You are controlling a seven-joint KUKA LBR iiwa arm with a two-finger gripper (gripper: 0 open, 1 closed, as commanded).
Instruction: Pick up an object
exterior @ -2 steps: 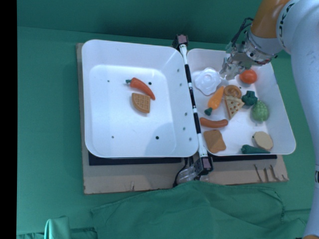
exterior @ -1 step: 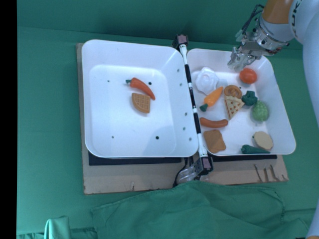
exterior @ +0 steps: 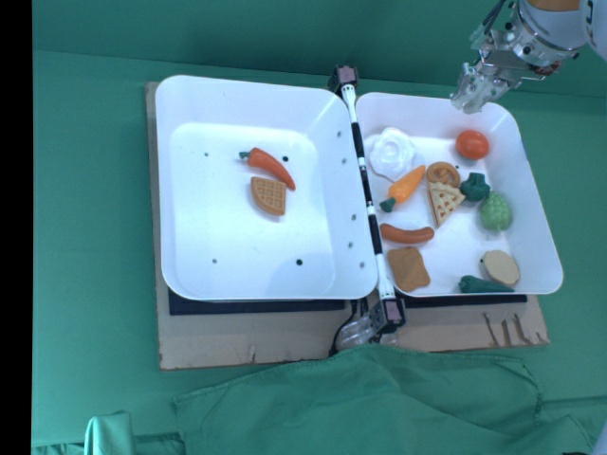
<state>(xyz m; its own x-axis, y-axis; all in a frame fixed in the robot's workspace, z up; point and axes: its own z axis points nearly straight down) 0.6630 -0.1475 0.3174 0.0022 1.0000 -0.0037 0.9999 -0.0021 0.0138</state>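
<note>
My gripper [exterior: 471, 94] hangs above the far edge of the right bin [exterior: 531, 218], a little up and left of a red tomato [exterior: 471, 144]. That bin holds several toy foods: a white fried egg [exterior: 392, 152], an orange carrot [exterior: 406, 186], a pretzel [exterior: 442, 172], a waffle wedge [exterior: 443, 200], a broccoli floret [exterior: 473, 187], green grapes [exterior: 494, 211], a sausage [exterior: 406, 233], a toast slice [exterior: 409, 268] and a potato [exterior: 499, 267]. Nothing shows between the fingers.
The left bin [exterior: 199, 245] holds a red chili pepper [exterior: 270, 166] and a round waffle [exterior: 268, 196]. A black-and-white divider bar [exterior: 365, 188] runs between the bins. Green cloth [exterior: 379, 406] lies in front of the cardboard base [exterior: 237, 354].
</note>
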